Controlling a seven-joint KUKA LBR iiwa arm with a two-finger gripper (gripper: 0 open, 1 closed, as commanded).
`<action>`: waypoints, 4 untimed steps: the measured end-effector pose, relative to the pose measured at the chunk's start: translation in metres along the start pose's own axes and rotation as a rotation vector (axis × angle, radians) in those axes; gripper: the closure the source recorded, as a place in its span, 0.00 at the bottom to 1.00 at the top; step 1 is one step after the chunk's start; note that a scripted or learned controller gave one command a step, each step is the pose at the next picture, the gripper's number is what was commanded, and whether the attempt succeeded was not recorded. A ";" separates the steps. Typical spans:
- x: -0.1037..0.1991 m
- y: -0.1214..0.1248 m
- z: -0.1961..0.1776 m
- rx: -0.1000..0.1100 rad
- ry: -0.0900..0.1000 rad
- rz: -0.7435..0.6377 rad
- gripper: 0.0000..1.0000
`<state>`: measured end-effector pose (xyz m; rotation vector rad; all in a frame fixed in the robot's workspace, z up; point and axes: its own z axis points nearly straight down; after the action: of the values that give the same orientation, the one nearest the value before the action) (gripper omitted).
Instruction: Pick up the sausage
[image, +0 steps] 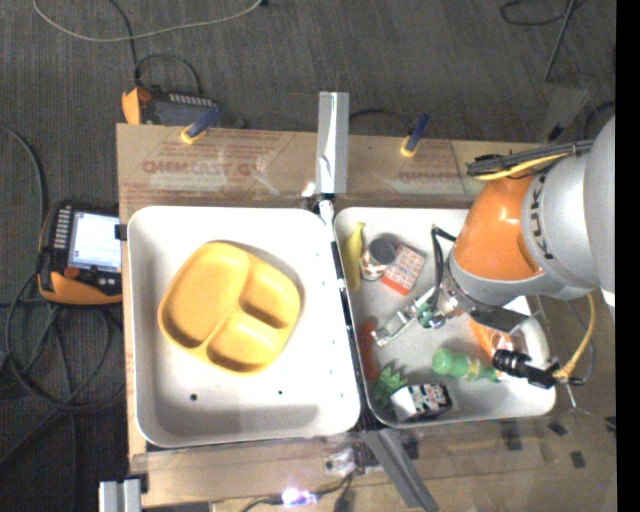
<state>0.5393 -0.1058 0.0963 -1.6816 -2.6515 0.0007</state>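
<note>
At the near edge of the right white shallow bin (540, 404) we saw a small white box with dark print (424, 398). Just left of it lay a small green leafy piece (388, 380), and a little farther to the right lay a green plastic bottle-shaped toy (460, 364) on its side.

A bit farther in, the short reddish-brown sausage (369, 333) lay on the bin floor, close to the left wall of this bin. The metal two-finger gripper (393, 329) of the grey and orange arm (520, 240) was low over the bin, and its tip was just beside the sausage, on the right side. We could not tell if the gripper was released or clenched, and we did not see the sausage inside it.

In the left white shallow bin (150, 400) a yellow plastic plate with three compartments (232, 305) rested near the middle.

At the far end of the right bin, a yellow banana (354, 254) lay along the left wall. Next to it stood a small round can (379, 253), and right of the can was a red and white carton (403, 270).
</note>
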 end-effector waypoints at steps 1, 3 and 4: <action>0.013 -0.039 0.005 -0.018 -0.016 -0.078 0.00; 0.012 -0.010 0.007 -0.012 -0.005 0.466 0.00; 0.012 -0.010 -0.002 -0.012 -0.008 0.466 1.00</action>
<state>0.5250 -0.0997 0.0980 -2.2578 -2.2008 -0.0074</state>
